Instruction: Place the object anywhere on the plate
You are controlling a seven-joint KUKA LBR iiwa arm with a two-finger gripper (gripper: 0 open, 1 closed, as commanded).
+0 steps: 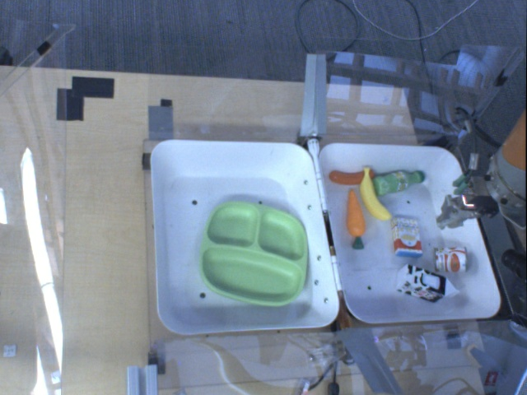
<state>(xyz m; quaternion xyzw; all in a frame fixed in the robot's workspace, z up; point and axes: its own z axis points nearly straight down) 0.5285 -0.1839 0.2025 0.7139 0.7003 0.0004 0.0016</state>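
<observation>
Two white bins are sitting side by side on the counter [99,245]. The left bin [173,303] is carrying a green divided plate [255,253] with three compartments, lying flat near the bin's middle, nothing resting on it. That is the drop target, kept apart from the clutter so anything set down there is reading clearly as placed.

The right bin [482,303] is holding the candidates: a hot dog [346,176] lying roughly across the view at the far side; a banana [375,197] running from far to near with a slight curve, its near tip trending toward the right; a green bottle [399,180] lying on its side, long axis across the view, cap end apparently pointing right; a carrot [355,215] with long axis near-vertical in the view, green top pointing toward the near edge; a small carton [406,237]; a red-and-white can [451,260] tipped on its side; a black-and-white milk carton [422,282] near the front.

Which item is the task's object is not clear; all are lying loose in the right bin.

The gripper [461,206] is hovering at the right bin's right rim, above the can. Jaws: state cannot be told from this slant. Nothing is visibly between them.

Judgement: pick stage not yet done; the plate is waiting across the divider.
</observation>
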